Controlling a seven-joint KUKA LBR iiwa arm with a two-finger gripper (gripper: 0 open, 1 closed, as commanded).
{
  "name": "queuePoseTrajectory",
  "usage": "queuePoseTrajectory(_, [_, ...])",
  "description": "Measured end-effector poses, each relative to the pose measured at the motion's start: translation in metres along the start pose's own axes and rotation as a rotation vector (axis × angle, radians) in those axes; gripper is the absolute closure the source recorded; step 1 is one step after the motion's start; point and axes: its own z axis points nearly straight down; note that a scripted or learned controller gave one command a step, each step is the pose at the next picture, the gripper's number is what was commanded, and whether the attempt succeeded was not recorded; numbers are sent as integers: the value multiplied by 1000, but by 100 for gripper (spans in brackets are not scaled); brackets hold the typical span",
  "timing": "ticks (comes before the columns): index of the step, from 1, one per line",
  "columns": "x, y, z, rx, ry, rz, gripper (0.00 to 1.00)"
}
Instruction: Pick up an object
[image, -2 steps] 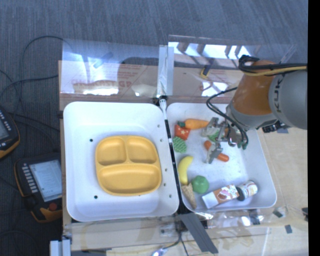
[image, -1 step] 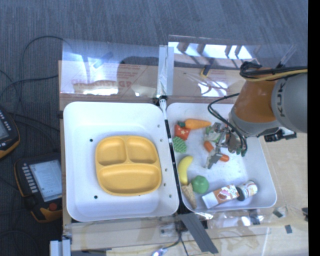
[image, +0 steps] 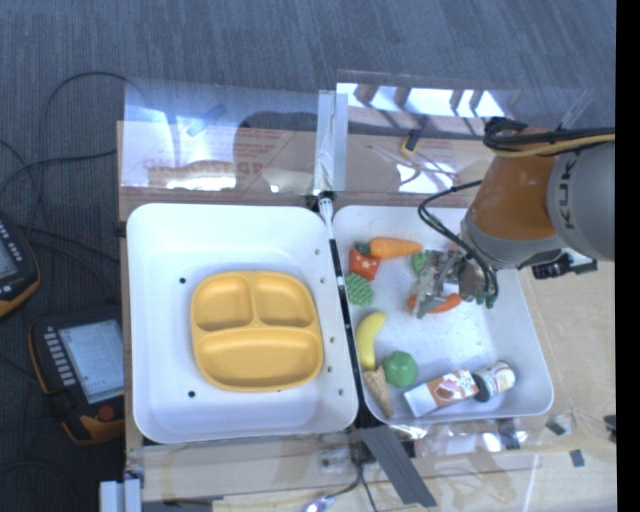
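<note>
One claw (image: 437, 292) low over small orange piece (image: 447, 301).

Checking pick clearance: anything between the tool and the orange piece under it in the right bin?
Nothing visible. The tool sits right over the small orange piece in the right bin; the carrot lies apart, toward the bin's back wall.

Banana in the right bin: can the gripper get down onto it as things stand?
Probably yes. The banana lies uncovered by the bin's left wall, apart from the gripper; the green ball and green block crowd its ends, so room is tight.
</note>
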Motion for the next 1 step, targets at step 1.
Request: queuePoseTrajectory(1, [-53, 72, -82, -2, 17, 32, 100])
